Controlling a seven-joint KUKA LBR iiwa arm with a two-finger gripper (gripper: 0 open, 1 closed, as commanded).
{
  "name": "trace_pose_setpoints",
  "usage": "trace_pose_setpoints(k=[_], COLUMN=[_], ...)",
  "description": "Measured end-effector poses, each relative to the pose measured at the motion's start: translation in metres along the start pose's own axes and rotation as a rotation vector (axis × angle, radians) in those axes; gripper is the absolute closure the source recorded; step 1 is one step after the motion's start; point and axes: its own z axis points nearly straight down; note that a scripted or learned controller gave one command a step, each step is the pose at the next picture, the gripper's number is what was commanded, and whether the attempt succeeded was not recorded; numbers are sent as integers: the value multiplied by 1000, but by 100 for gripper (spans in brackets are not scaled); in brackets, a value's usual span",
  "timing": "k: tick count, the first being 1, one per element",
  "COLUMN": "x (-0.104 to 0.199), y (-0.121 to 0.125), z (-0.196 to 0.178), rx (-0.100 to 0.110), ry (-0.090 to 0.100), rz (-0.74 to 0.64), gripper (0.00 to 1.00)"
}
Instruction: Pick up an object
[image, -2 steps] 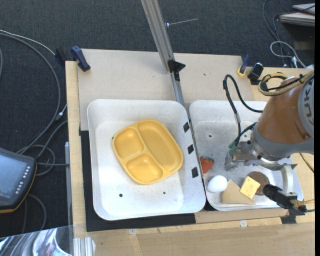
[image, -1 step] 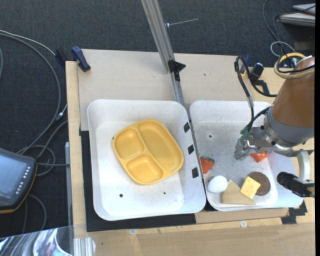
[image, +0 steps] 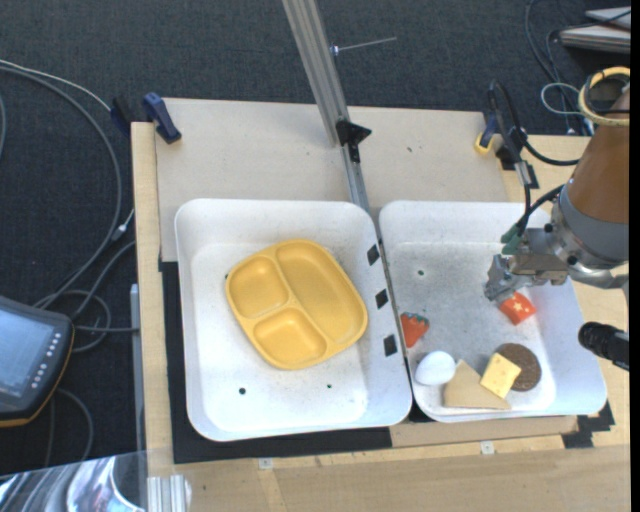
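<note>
So the table has two white bins; the left bin holds a big yellow divided tray, and the right bin has the small stuff along the table's front edge: tan wedge, brown disc, yellow block, white ball, red strawberry. The end effector hangs right over an orange piece near the right edge, can't tell if it's gripping. Nothing looks lifted yet.

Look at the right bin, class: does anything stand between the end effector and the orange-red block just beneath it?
Nothing visible does. The end effector hangs directly above the orange-red block in the right bin. The strawberry toy, white ball and yellow cheese wedge all lie off to the side, nearer the bin's front.
</note>
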Motion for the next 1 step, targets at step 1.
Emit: trace_pose_setpoints(k=[1], x=[49], y=[9], z=[7], rx=[7], ry=[3], rz=[-4], gripper=[100])
